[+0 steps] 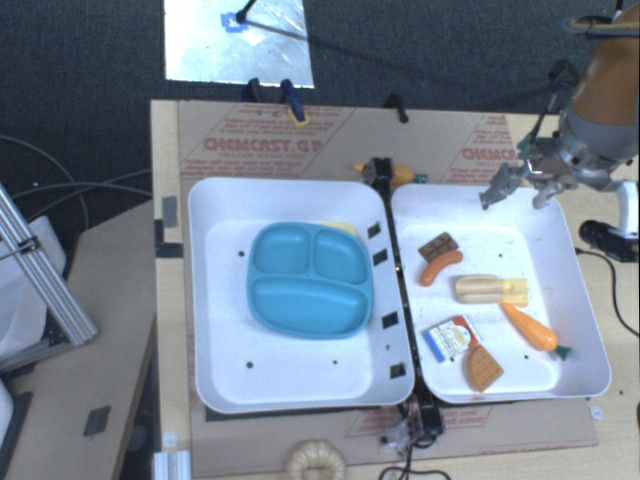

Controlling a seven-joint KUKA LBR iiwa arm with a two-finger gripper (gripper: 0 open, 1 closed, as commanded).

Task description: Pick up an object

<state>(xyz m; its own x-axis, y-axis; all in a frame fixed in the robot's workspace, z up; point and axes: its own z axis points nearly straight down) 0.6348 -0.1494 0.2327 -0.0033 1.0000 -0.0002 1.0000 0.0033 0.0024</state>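
carrot by right bin's near-right wall | claw spread apart over far rim, holding nothing

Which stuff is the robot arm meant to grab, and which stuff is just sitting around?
For grabbing, in the right bin:
chocolate piece
sausage
hot dog bun
carrot
small carton
waffle
gripper above the far edge

Just lying about:
blue divided plate
left bin
blue clamp
foil sheet

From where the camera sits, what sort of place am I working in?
Most likely a robotics lab test bench, not a kitchen: two shallow white bins on labelled cardboard, toy food like a plastic orange carrot, and loose cables over dark carpet. The grey arm's two-finger gripper hangs open above the right bin.
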